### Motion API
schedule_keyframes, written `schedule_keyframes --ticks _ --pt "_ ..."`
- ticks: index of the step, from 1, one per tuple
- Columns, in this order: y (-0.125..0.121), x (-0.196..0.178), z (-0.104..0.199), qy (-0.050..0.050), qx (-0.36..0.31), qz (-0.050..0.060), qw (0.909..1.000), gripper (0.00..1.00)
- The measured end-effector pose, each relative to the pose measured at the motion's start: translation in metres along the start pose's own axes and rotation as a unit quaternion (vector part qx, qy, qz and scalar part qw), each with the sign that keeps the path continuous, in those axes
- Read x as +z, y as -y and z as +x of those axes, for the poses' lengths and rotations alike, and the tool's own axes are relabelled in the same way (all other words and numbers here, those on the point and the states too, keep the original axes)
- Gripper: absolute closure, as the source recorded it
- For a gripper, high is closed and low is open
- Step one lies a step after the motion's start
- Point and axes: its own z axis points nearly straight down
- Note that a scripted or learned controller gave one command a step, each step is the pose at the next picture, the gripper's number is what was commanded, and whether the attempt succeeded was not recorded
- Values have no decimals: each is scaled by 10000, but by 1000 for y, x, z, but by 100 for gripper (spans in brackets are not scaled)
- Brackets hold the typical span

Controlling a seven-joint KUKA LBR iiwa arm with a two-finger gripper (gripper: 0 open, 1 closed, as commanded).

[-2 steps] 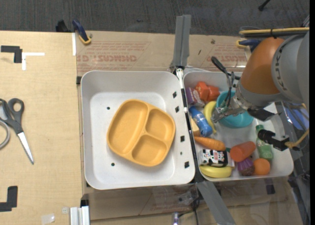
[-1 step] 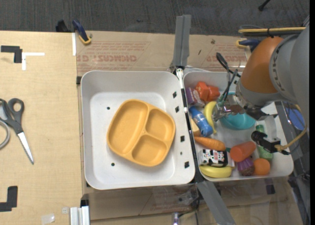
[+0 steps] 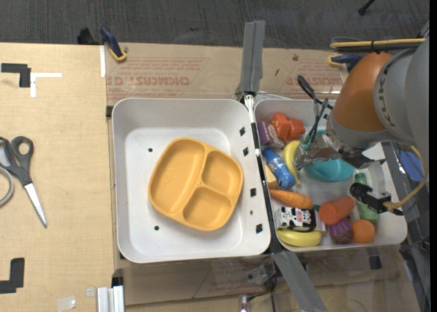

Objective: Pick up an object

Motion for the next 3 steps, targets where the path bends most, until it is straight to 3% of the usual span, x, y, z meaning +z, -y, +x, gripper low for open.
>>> schedule_keyframes --ticks 3 --pt "-3 0 0 -7 270 -2 9996 0"
